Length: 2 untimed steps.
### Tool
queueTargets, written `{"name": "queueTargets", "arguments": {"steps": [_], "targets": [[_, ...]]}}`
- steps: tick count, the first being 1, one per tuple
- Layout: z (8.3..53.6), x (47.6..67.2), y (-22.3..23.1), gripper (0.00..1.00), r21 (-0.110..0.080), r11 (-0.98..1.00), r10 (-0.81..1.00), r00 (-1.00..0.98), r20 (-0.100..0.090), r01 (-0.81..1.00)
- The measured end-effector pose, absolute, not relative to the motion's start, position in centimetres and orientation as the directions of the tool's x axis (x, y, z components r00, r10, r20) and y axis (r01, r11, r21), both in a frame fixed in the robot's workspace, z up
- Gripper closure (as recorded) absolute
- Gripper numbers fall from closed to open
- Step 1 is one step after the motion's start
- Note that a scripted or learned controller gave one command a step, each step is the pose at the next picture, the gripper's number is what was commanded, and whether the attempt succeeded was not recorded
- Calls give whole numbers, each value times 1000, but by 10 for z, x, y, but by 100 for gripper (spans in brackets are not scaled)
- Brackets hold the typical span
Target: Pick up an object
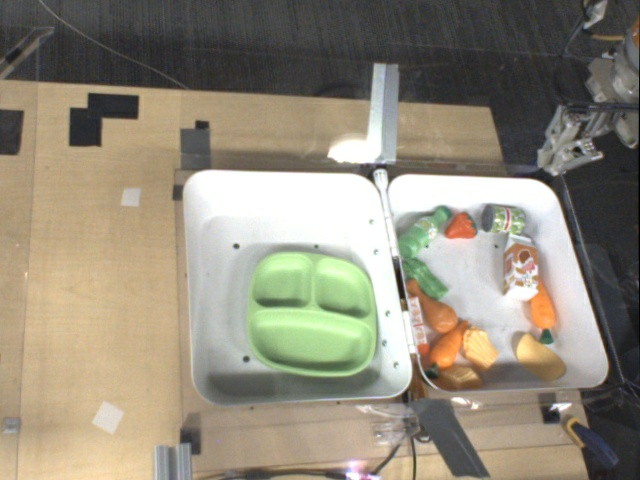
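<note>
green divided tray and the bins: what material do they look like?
Green tray: probably molded plastic, matte; uniform colour, rounded compartment edges, soft sheen.
Left bin and right bin: likely white plastic, possibly coated metal; smooth, rounded corners, faint highlights. The look alone doesn't settle which.

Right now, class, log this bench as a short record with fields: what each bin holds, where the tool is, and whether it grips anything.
left bin: green divided tray, lying flat
right bin: toy foods, including small can, carton, carrot, green vegetables
tool: outside the bins, beyond right bin's far right corner
held item: none seen
</note>
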<state>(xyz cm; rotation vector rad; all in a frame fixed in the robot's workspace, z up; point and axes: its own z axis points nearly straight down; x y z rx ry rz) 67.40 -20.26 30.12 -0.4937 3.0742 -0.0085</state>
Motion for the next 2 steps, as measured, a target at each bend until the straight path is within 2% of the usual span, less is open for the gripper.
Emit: {"name": "queueTargets", "arguments": {"steps": [2], "targets": [[330, 679, -200, 100, -18, 949, -315, -948, -52, -314]]}}
